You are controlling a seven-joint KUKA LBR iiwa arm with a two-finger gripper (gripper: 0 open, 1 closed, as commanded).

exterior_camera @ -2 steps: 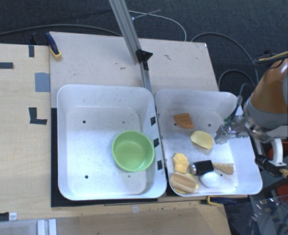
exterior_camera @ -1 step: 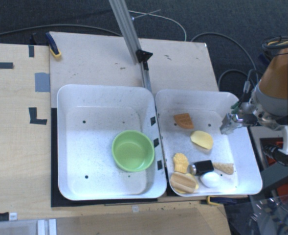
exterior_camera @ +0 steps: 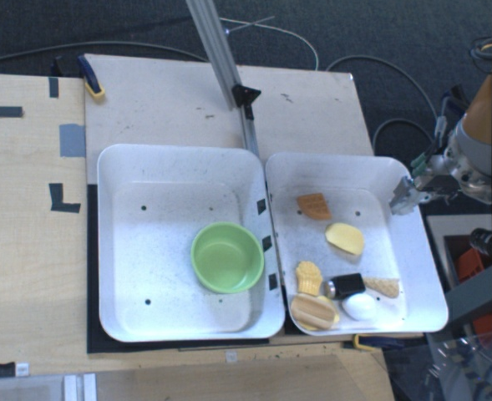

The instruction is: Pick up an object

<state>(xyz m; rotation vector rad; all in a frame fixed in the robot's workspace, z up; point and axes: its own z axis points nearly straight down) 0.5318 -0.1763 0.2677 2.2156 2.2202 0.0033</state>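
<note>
While hand hovers | left bin: green bowl

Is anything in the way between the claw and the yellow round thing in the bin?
Nothing visible. The claw sits at the right white bin's upper right rim, and bare bin floor lies between it and the pale yellow rounded piece.

The two bins are white with tiny dark specks. The bowl is light green. The toast piece is brown. The round lump is pale yellow. The corn is yellow with bumpy rows. The little block is black and the egg shape is white. The bun is tan. The bench is light wood with grey tape marks. The floor is dark blue-grey.
</note>
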